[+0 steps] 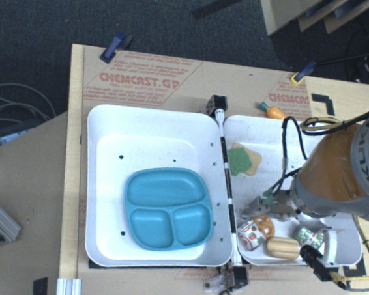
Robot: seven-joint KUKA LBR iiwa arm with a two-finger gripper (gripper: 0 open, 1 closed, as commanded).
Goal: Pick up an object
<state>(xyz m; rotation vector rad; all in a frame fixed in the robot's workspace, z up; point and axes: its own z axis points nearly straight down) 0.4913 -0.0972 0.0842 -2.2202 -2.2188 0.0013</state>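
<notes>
A: clutter? 
B: right bin [350,256] holds pretzel [263,225], bread roll [283,248], green toy [239,160]; blue divided tray [168,207] in left bin [103,168].
A: arm?
B: low over right bin, pincer [263,207] beside pretzel; grip state: cannot tell.

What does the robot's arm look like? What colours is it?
The arm is fat and round, grey with a wide orange band. Dark letters are printed on the grey part. A black cable loops beside it. Its gripper is small, grey metal.
</notes>
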